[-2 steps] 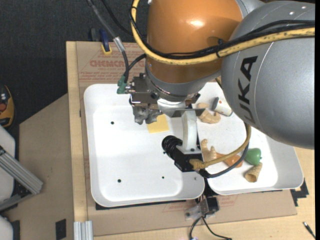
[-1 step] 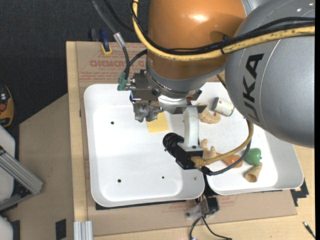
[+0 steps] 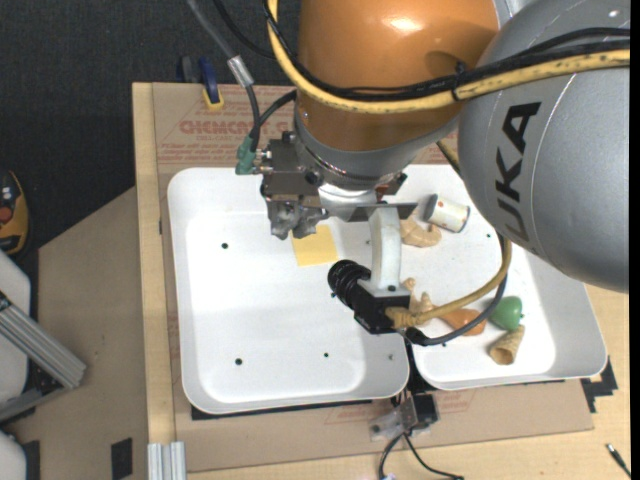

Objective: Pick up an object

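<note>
Yellow square (image 3: 315,247), a flat piece that looks like a sponge or a slice of toy cheese, lies in the left bin (image 3: 210,298) just at the four o'clock side of the pincer (image 3: 290,218), and it seems the likeliest object for the pick. The pincer hangs low over the upper middle of that bin, its dark body jutting from beneath the wrist; whether it is open or closed I cannot tell, since the tips blur into the mounting hardware. Nothing visibly sits between them. I judge the step in hand to be the approach: the pincer is near the square but not on it, so the next move calls for a small shift toward four o'clock, a descent to the bin floor, and a firm close on a thin, flat thing that may be hard to get under.

Farther out, toward three o'clock, the right bin (image 3: 560,353) holds a white cylinder (image 3: 446,213), a tan lump (image 3: 420,234), a green ball (image 3: 508,312), an orange piece (image 3: 462,320) and a tan cone (image 3: 506,347). A black coiled cable (image 3: 348,283) and a yellowish hose (image 3: 470,303) droop across the seam between the bins.

The arm's orange band (image 3: 390,43) and grey shell (image 3: 560,148) cover the upper part of the right bin, so anything lying there is hidden. The counter (image 3: 150,268) carries a brown board (image 3: 215,123) whose printed lettering is partly cut off by the arm.
</note>
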Available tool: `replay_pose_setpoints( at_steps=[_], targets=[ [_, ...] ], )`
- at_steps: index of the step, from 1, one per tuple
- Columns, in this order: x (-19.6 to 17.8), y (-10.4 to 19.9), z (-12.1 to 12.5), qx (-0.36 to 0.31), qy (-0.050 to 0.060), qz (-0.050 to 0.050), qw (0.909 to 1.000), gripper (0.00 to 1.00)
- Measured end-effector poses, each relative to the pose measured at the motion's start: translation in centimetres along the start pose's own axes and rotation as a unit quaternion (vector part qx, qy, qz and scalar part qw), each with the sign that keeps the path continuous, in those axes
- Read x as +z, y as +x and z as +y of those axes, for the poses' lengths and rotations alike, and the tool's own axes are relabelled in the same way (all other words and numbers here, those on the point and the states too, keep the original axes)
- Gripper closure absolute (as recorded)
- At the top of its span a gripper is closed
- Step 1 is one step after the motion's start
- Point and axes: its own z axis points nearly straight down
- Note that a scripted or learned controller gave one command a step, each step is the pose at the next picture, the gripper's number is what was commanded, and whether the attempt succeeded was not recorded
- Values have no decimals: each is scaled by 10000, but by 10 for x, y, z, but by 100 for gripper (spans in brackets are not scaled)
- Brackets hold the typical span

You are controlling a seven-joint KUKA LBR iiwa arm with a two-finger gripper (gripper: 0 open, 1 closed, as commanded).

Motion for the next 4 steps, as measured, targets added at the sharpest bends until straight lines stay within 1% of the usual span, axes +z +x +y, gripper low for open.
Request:
replay_pose_setpoints(
  at_steps=[4],
  targets=[
    [-41, 3, 1, -34, -35, 9, 10000, 100]
  ],
)
